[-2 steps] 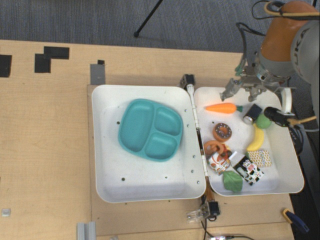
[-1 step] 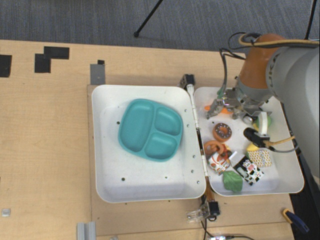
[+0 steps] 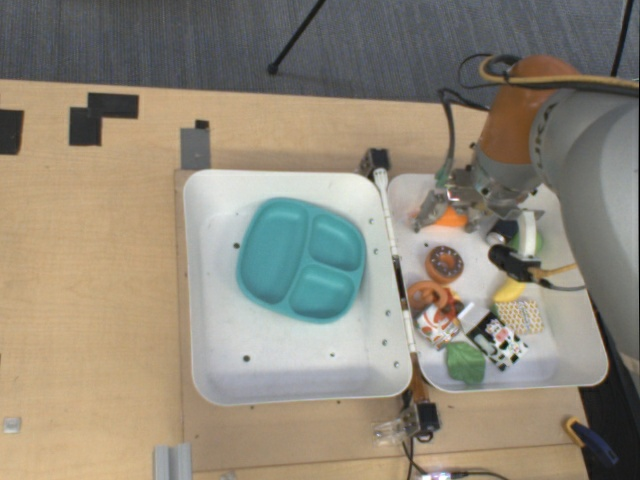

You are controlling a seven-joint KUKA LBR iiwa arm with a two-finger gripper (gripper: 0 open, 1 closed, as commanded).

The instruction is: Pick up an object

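Observation:
My gripper (image 3: 446,206) hangs low over the far left part of the right bin (image 3: 590,353). Directly under it lies a small orange object (image 3: 450,221), partly covered by the gripper. Closer to the front sit a brown round donut-like piece (image 3: 444,262), an orange ring (image 3: 430,294), a white and red toy (image 3: 438,323), a green lump (image 3: 465,361) and a black and white block (image 3: 497,340). A yellow piece (image 3: 510,290), a patterned pale object (image 3: 525,316) and a green and white item (image 3: 527,236) lie to the right.
The left bin (image 3: 215,368) holds a teal divided plate (image 3: 300,258). A metal divider (image 3: 395,268) runs between the two bins. The grey arm with its orange band (image 3: 515,118) covers the right bin's far right corner.

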